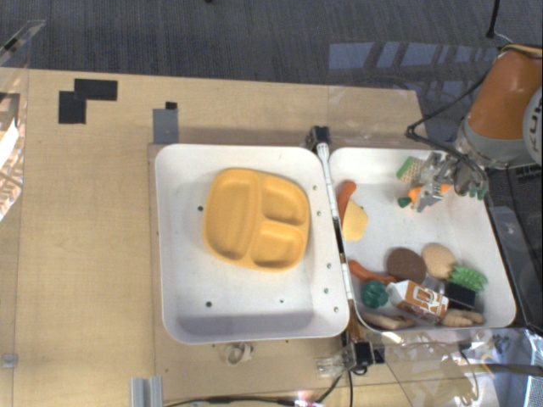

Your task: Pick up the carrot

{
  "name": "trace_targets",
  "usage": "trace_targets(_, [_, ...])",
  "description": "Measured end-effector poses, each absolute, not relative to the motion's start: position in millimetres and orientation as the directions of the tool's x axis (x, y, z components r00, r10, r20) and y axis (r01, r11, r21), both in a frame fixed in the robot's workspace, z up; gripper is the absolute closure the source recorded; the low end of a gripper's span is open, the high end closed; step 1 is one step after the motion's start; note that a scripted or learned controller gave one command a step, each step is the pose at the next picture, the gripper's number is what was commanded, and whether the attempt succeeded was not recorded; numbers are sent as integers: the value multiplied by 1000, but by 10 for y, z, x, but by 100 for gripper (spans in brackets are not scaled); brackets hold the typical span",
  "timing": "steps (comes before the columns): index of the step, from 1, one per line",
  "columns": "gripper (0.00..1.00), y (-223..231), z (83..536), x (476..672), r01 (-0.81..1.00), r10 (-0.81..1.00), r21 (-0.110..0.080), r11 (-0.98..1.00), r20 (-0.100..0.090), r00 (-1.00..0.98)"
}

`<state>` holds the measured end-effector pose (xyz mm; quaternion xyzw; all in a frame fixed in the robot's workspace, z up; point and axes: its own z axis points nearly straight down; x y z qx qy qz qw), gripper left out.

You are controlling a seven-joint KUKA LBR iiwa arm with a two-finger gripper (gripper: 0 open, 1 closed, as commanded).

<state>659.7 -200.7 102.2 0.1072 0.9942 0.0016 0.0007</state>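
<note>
The arm [509, 100] reaches in from the right over the far right corner of the right bin [501, 261]. Its gripper [441, 181] hangs low above the bin floor, and a small orange piece with a green tip, which looks like the carrot [415, 197], sits right at the finger ends on their left side. I cannot tell whether the jaws are spread or pressed together, nor whether the carrot lies between them or just beside them. A green and white patterned thing [410, 170] lies just beyond the carrot, near the far wall.

Along the left wall of the right bin lies a red-orange sausage shape [345, 197], with a pale yellow chip-like piece [355, 221] touching it on the near side. Toward the near end sits a crowded heap: a dark brown round cookie [407, 264], a tan bun [439, 259], a spiky green piece [467, 275], a teal round item [374, 293], a small brown and white carton [422, 298] and a curved orange strip [366, 270].

The left bin [187, 312] holds a yellow divided tray [256, 217], placed slightly far of centre, well apart from the gripper. Both bins rest on a wooden bench [76, 253].
</note>
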Motion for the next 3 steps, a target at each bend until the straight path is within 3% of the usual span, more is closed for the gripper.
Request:
trace_targets(1, [100, -1244, 1480, 6320, 226, 226, 5, 974, -15, -974])
trace_targets(2, [0, -1275, 1463, 6307, 230, 230, 3, 973, -12, -973])
trace_targets(3, [0, -1286, 889, 6495, 617, 617, 7, 787, -12, -787])
